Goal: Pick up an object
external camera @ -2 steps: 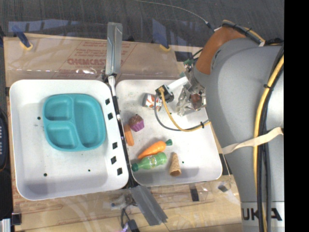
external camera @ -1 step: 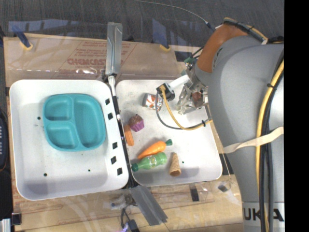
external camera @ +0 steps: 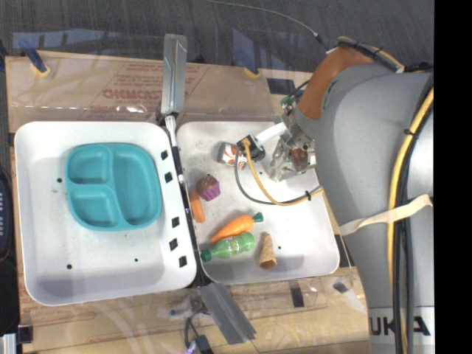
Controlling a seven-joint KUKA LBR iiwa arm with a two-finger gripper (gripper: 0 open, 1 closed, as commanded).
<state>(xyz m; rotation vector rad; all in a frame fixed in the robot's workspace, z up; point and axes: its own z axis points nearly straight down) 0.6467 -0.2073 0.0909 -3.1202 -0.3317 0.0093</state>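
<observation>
Camera view from above: my gripper (external camera: 286, 162) is low over the right bin (external camera: 302, 231), in its upper part, close to the far wall. Whether it is open or closed, I cannot tell; my own wrist and a yellow cable (external camera: 259, 192) cover that place. I see nothing that is clearly held, so I judge that the picking is not yet done.

All the objects I could take lie on the floor of the right bin. A small can (external camera: 229, 153) lies on its side just beside my gripper, on the side toward the left bin (external camera: 44, 260); it is the nearest one. A purple piece (external camera: 209, 188) is further toward the divider, with an orange stick (external camera: 197, 207) near it along the wall. Lower in the bin lie a carrot (external camera: 234, 226), a green bottle (external camera: 230, 246) just below it, and a brown cone (external camera: 266, 251) beside the bottle. The left bin holds a teal divided plate (external camera: 114, 185).

So the approach seems made, but a sure grasp and the lift still remain.
</observation>
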